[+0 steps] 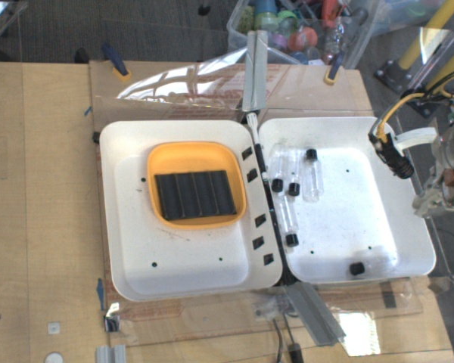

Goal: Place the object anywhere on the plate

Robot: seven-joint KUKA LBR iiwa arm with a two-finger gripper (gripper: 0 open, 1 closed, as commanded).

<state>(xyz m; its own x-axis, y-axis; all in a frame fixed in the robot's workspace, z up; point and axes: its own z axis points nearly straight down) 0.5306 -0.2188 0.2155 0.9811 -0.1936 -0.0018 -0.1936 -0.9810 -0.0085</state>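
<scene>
In the camera view, the orange plate sits in the left bin, a little above and left of its middle. A dark, ribbed, rectangular block lies flat on the plate, square to it and within its rim. I take this block to be the task's object. If so, the placing step looks done, since the block rests fully on the plate with nothing touching it.

The gripper is at the far right, beyond the outer edge of the right bin and well apart from the plate. It is blurred and partly cut off there, so I cannot tell whether it is open or closed, and nothing can be seen held in it. Yellow and black cables loop beside it.

As a judgement, the next move calls for little: keep the arm clear of both bins and confirm that the block stays settled. If another item were meant instead, the arm would have to come in over the right bin and pick from there.

The left bin holds the plate and block, plus a few small dark specks on its floor. The right bin holds several clear tubes with black caps, lying loosely near its left side, and a small black piece near its front edge
</scene>
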